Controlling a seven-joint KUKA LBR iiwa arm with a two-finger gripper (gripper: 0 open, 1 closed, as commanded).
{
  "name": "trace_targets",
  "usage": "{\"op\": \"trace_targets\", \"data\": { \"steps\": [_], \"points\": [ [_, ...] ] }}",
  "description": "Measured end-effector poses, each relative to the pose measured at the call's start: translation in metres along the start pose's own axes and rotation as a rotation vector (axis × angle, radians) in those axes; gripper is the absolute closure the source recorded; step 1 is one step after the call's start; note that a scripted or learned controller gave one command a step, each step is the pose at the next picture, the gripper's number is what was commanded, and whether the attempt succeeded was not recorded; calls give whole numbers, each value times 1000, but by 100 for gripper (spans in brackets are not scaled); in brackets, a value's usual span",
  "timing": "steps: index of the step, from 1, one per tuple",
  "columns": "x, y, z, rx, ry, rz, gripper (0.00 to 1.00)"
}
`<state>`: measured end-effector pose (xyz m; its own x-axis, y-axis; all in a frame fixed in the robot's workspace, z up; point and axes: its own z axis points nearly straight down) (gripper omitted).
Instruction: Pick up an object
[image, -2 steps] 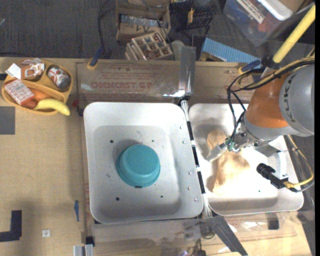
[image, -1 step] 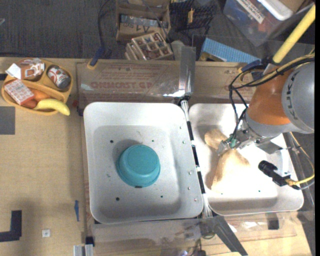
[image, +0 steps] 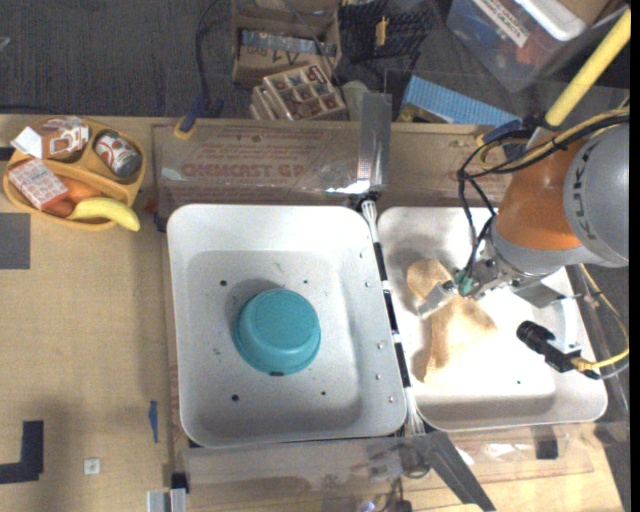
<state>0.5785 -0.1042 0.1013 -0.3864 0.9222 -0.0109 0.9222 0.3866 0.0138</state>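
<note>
We see the jaws (image: 466, 285) low inside the right bin (image: 570, 400), pressed against a crumpled tan cloth (image: 450, 330). The cloth spreads from just left of the jaws, where a raised fold sits, down and below them across the bin floor. The tips touch the cloth's upper fold, but they are small and partly hidden by the wrist, so we cannot tell how far apart they stand or whether any cloth lies between them. The grey arm (image: 600, 190) with its orange band rises up and right of the jaws. Well to the left of the jaws, in the left bin (image: 200, 300), a teal bowl (image: 278, 330) rests upside down. Both bins sit on the table (image: 80, 350).
</note>
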Motion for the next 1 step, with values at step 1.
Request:
{"op": "trace_targets", "data": {
  "steps": [1],
  "points": [
    [-16,45,14,8,6,73,0]
  ]
}}
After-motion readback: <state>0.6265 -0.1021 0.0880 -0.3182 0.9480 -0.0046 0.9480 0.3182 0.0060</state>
